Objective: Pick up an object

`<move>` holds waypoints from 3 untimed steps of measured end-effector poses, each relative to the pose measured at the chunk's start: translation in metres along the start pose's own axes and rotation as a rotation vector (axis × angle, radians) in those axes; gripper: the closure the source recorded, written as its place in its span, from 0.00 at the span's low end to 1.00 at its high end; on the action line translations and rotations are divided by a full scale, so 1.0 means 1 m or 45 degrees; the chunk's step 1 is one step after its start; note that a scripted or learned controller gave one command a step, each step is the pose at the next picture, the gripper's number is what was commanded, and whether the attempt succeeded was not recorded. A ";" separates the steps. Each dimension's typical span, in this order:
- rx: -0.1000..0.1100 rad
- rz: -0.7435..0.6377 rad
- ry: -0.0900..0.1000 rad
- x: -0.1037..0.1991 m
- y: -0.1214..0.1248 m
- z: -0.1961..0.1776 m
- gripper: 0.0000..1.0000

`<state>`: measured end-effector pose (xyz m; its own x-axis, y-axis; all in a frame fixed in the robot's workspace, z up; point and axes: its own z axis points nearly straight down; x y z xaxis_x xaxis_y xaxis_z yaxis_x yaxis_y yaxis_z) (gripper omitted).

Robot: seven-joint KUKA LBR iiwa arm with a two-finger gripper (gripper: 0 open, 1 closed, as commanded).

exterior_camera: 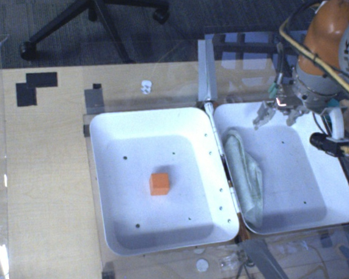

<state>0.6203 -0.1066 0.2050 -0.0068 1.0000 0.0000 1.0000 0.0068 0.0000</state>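
Note:
A small orange cube (160,184) lies near the middle of the left bin (121,227). A long pale grey-green soft object (244,175) lies along the left wall of the right bin (334,206). My gripper (278,118) hangs over the far edge of the right bin, up and to the right of the soft object. Its fingers (262,117) are spread open with nothing between them. The orange band of the arm (329,26) is above it at the top right.
A metal divider (205,71) rises behind the seam between the bins. Cables and a black fitting (325,143) hang beside the wrist over the right bin's right side. The wooden bench (39,198) stretches left; chair legs (89,15) stand on the floor behind.

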 end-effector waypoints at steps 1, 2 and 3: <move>-0.004 0.129 -0.001 -0.030 0.046 0.110 0.00; -0.008 0.120 -0.004 -0.029 0.048 0.101 1.00; -0.006 0.193 -0.001 0.023 0.050 -0.013 1.00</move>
